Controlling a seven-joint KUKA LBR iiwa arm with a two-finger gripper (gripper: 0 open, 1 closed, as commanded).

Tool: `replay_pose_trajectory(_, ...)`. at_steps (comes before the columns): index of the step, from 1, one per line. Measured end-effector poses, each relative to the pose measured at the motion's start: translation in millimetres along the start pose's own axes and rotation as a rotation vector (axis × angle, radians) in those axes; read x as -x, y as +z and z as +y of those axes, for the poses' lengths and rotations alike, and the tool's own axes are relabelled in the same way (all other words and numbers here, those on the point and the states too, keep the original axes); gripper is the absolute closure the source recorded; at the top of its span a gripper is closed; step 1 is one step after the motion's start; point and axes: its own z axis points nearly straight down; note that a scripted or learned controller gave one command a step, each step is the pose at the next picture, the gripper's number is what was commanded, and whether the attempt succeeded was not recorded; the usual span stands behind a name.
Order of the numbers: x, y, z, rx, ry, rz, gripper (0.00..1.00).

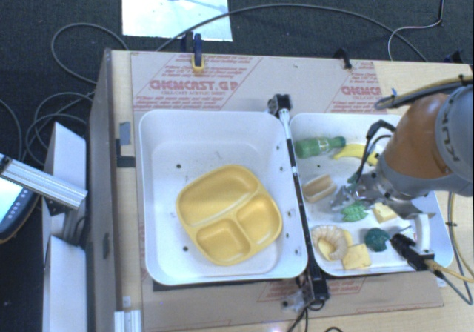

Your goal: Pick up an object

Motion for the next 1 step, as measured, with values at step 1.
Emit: replay_pose_trajectory(1, -52.7, -90.2, 80.7, 0.000, -0.001, 0.000, 1.00)
